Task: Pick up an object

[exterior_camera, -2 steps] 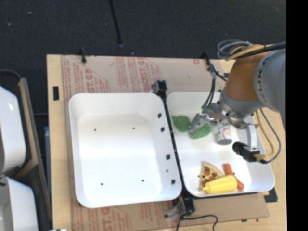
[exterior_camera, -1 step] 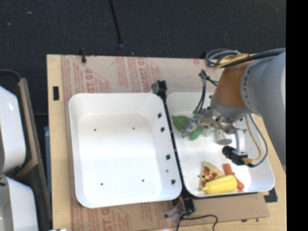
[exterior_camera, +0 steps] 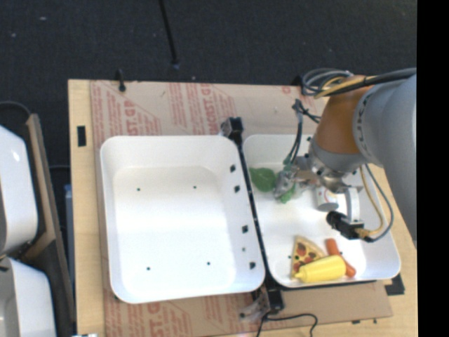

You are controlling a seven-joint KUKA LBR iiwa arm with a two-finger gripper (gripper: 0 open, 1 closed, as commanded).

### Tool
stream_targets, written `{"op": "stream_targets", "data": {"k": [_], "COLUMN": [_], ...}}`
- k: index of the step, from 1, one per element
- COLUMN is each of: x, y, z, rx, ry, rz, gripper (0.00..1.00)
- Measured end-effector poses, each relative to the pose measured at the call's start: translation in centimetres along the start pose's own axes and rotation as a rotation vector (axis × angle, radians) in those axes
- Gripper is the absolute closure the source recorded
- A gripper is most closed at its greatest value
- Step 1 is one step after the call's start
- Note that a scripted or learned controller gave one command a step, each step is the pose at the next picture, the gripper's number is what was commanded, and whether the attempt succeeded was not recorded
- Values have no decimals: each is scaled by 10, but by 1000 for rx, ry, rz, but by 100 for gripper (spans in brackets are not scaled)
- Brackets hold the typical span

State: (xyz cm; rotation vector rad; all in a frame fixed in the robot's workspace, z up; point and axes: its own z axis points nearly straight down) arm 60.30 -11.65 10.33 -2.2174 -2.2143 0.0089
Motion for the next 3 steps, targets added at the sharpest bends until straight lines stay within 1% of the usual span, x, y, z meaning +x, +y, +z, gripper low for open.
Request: {"op": "stream_targets", "data": {"k": [1, 2, 3], "x": [85, 154, 150], "y": [7, 21, 21], "z": [-98, -138, -142], "rx": [-12, -8, 1], "ry": [-1, -1, -3], "rz": [-7, -7, -2], "gripper": [100, 100, 100]}}
